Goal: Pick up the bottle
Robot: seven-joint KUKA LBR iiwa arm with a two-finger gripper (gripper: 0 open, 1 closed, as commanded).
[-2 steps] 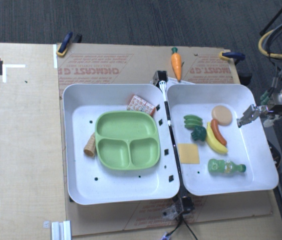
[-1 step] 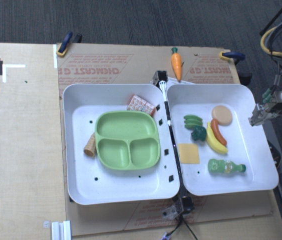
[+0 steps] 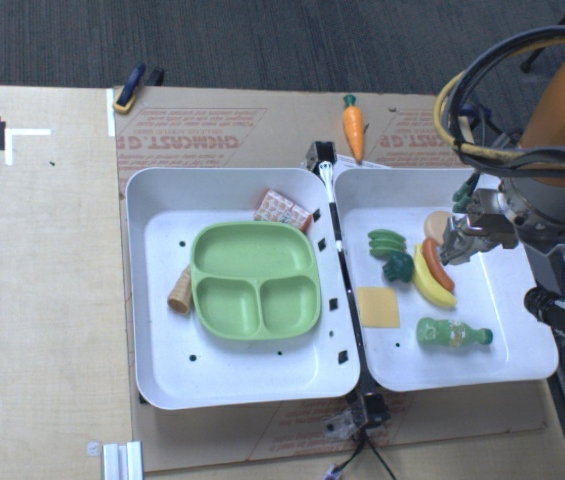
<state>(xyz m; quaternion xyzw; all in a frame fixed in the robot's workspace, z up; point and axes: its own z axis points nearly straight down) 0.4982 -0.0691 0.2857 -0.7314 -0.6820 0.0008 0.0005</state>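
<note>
Approach step: the claw (image 3: 454, 251) hovers over the banana (image 3: 432, 278), grip state I cannot tell. Next, it must shift toward the bottle (image 3: 452, 334) nearby.

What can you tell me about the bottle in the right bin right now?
The bottle is small, green and looks like plastic, with a paler label band round its middle and a narrower cap end pointing right. It lies on its side on the floor of the right bin, near the front wall, just right of the yellow slice and below the banana. Nothing touches it; the gripper is apart, above the banana.
</note>
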